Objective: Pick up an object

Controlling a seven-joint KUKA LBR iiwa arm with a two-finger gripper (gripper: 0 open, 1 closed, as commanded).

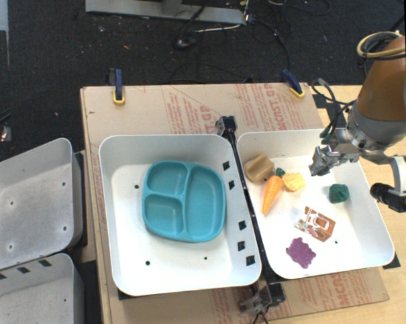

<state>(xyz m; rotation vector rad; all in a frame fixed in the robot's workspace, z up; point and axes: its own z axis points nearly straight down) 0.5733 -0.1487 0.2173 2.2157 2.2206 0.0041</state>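
From above, the gripper [322, 161] hangs over the right bin [376, 214], and I cannot tell how it is set. The toy carrot [271, 192] lies near the bin's left wall; it looks light, hard and smooth, so grab its fat middle

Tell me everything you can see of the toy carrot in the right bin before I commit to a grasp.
The toy carrot is orange, smooth and plastic-looking, with a small dark green top. It lies flat on the floor of the right bin, near the divider between the bins, tip pointing toward the camera and slightly left, green end away. Its thick end sits against a small yellow piece, and a tan bread-like piece lies just beyond it. The tool hangs to its right, apart from it.
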